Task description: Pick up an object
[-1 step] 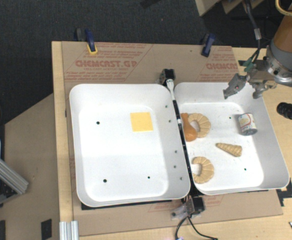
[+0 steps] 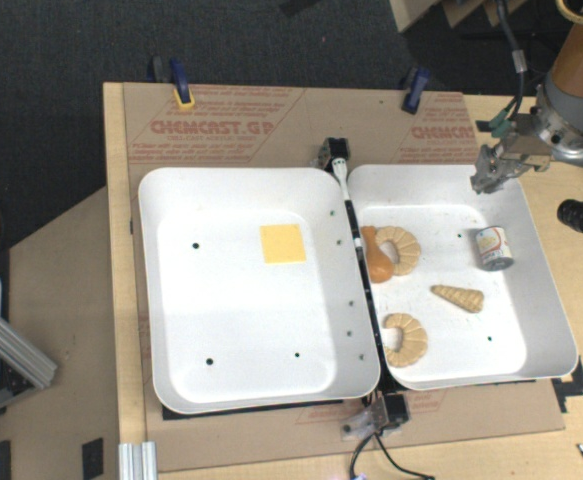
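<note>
My gripper (image 2: 493,171) hangs over the far right corner of the right bin (image 2: 531,353), above its rim. A small silver can (image 2: 491,247) lies on its side below the gripper, apart from it. A tan cone (image 2: 458,296) rests near the bin's middle. Against the bin's left wall sit a ring-shaped pastry with an orange piece (image 2: 389,251) and a second pastry ring (image 2: 406,338) nearer the front. In the left bin (image 2: 171,368) a flat yellow square (image 2: 282,243) lies towards the back.
Both bins stand on a brown board (image 2: 271,118) held by blue clamps (image 2: 181,83) at the back. A black divider clip (image 2: 333,152) sits between the bins at the far side. Cables trail at the front edge.
</note>
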Robot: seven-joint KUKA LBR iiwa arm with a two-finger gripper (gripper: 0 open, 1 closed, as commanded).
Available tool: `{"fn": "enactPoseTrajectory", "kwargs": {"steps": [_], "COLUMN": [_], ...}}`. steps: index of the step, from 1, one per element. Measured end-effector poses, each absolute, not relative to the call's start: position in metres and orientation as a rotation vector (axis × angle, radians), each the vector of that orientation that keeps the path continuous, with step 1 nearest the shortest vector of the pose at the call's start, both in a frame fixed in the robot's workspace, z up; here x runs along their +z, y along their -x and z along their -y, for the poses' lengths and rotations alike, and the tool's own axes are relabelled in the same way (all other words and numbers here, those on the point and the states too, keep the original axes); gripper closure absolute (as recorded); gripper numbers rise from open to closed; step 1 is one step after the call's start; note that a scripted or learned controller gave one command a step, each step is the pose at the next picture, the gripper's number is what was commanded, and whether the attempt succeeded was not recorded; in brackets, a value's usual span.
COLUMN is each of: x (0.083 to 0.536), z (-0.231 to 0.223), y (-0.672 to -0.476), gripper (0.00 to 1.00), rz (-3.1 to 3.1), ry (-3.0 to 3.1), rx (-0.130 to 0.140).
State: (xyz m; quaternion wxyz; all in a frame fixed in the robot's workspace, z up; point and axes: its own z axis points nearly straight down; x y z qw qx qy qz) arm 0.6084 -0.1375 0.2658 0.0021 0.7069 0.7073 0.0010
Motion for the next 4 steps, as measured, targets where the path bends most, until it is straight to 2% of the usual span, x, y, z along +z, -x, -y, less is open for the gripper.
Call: {"fn": "enactPoseTrajectory", "kwargs": {"steps": [1, 2, 3, 4], "x": [0.231, 0.349, 0.246, 0.221], "z": [0.071, -0.023, -0.082, -0.127], "y": [-0.646, -0.660, -0.665, -0.665], "gripper": [1.00, 1.00, 1.00, 1.00], "rz": [-2.228, -2.226, -2.234, -2.230], "ry": [-2.213, -2.204, -2.220, -2.219], "rx": [0.003, 0.019, -0.009, -0.005]}}
